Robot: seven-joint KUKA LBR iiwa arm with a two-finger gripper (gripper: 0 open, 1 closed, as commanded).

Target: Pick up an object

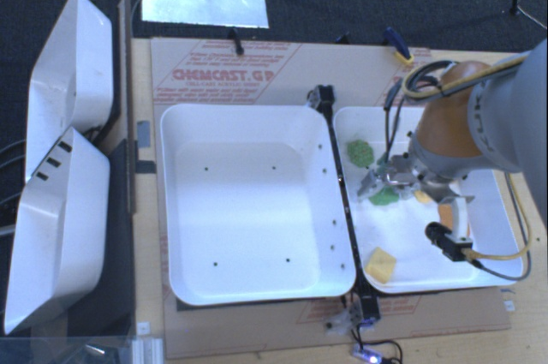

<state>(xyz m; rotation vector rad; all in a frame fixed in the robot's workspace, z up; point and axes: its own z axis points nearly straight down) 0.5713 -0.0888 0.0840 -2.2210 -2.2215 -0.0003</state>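
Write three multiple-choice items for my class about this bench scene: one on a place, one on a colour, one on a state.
1. Where does the yellow block lie?
A. In the left bin
B. In the right bin, near its front edge
C. On the floor

2. What colour is the round lump near the divider between the bins?
A. Green
B. Red
C. Blue

3. How is the arm placed?
A. Parked off the bench
B. Over the left bin
C. Reaching into the right bin

Answers: 1 B, the block rests on the right bin floor by its front wall. 2 A, the lump is plainly green. 3 C, the pincer is low in the right bin beside a second green piece.
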